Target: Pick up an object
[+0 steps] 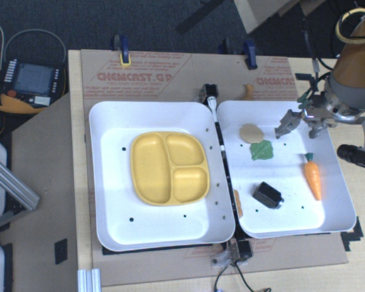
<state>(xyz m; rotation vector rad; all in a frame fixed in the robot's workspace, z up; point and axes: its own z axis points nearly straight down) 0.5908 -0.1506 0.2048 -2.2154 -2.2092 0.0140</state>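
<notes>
In the right bin (292,224) lie a flat beige disc (252,132), a green leafy piece (261,150) just below it, an orange carrot (313,176) near the right wall and a black block (268,195) toward the front. My gripper (301,128) hangs over the bin's back right part, to the right of the beige disc and above the carrot. Its fingers are spread open with nothing between them.
The left bin (109,212) holds a yellow divided plate (169,167). A ridge with a black clip (210,93) separates the two bins. A teach pendant (30,81) lies off the bench at the far left.
</notes>
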